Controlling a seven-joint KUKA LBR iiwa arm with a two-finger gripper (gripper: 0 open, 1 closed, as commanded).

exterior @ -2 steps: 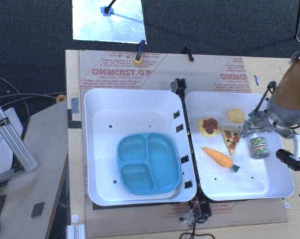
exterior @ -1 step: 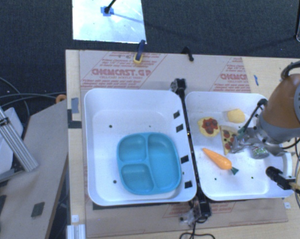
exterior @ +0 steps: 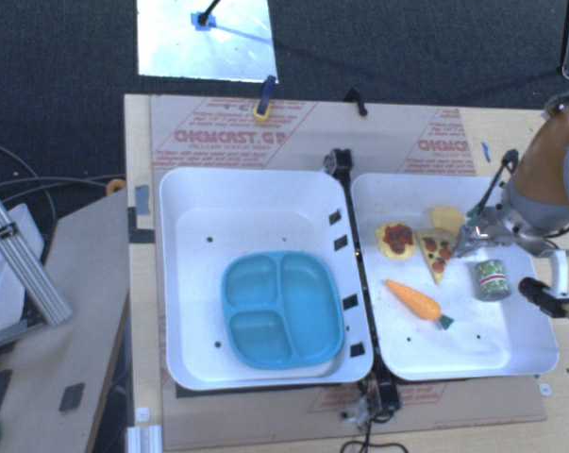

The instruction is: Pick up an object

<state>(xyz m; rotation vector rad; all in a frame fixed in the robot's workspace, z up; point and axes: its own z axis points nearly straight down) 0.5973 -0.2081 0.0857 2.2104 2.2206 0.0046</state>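
My gripper [exterior: 473, 237] — can't tell if it's shut — sits mid-right by the pizza slice [exterior: 436, 251] and can [exterior: 492, 278] — I might bump them away.

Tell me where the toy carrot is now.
The toy carrot lies in the right bin, near its left wall, just below the pizza slice and left of the green can.

My arm [exterior: 558, 173] ran off the right edge, my pincer [exterior: 475, 234] was too blurry to read, and it partly covered the yellow piece [exterior: 446, 219].
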